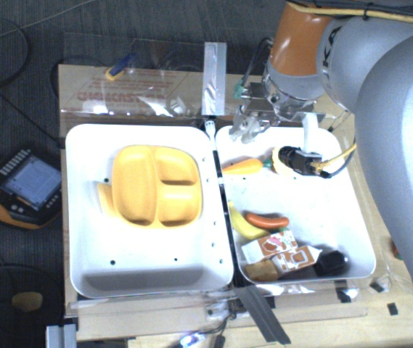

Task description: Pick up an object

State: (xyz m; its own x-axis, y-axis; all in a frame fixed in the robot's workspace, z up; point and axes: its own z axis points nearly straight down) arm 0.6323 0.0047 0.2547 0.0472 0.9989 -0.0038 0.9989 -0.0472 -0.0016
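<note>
Camera view from above the bench: the grey arm (380, 78) reaches in from the right and its gripper (252, 127) hovers over the far left corner of the right bin (322, 201), with the pick not yet made. How wide the claw stands cannot be told from this slant, and nothing shows in its grasp. Just below it in the frame lies an orange carrot (244, 167), close to the bin's left wall and apart from the claw; by its nearness it looks the likeliest target (though the task names no particular object). Farther toward the near end of the same bin, a red sausage (266, 220) rests against a yellow banana (239, 223), with a printed carton (282, 252) and a black object (331, 262) beside it along the near wall. All 5 items lie on the bin floor. The left bin (90, 259) holds 1 yellow divided tray (155, 185), well apart from the claw. On this evidence the task is at its approach stage: the arm is over the right bin, while the descent, the closing on an item and the lift are all left to do.
</note>
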